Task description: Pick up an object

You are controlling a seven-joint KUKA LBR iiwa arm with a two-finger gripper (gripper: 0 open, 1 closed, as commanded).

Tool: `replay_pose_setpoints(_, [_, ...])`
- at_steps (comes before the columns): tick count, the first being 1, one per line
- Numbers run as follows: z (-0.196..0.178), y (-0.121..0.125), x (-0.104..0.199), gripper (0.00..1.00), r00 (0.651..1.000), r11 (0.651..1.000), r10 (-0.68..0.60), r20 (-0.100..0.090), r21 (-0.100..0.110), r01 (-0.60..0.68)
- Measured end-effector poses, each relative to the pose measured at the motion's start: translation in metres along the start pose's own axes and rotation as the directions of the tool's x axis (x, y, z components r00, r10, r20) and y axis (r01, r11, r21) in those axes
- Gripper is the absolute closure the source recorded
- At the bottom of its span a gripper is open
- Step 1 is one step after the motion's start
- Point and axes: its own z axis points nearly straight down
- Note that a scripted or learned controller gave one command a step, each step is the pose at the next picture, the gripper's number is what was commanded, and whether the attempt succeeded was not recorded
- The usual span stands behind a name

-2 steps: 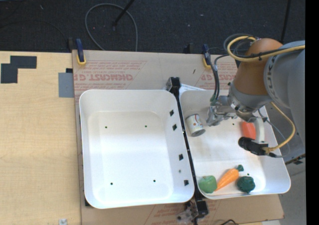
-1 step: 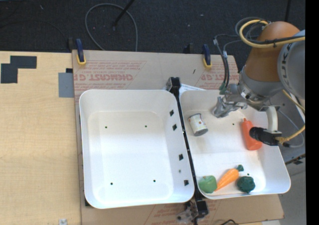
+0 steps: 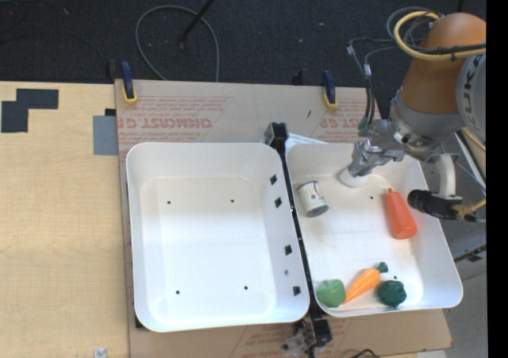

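Camera view has the gripper [image 3: 359, 167] down in the right bin [image 3: 432, 301], near its back wall, resting over a small white object [image 3: 349, 179] I can't identify. Honestly can't tell how the hand is set from this angle. Just in front sits a silver can [image 3: 312, 198] on its side. An orange bottle [image 3: 400, 214] lies by the right wall. Along the front edge: green apple [image 3: 332, 292], carrot [image 3: 364, 282], and dark green broccoli [image 3: 390, 293]. Left bin [image 3: 143, 213] sits right alongside.
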Motion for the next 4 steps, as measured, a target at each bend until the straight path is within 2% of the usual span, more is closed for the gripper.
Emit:
replay_pose_setpoints(1, [-0.052, 0.001, -0.001, 1.00, 1.000, 1.000, 0.000, 0.000, -0.002, 0.000])
replay_pose_setpoints(4, [-0.033, -0.041, 0.155, 1.00, 1.000, 1.000, -0.005, -0.001, 0.003, 0.005])
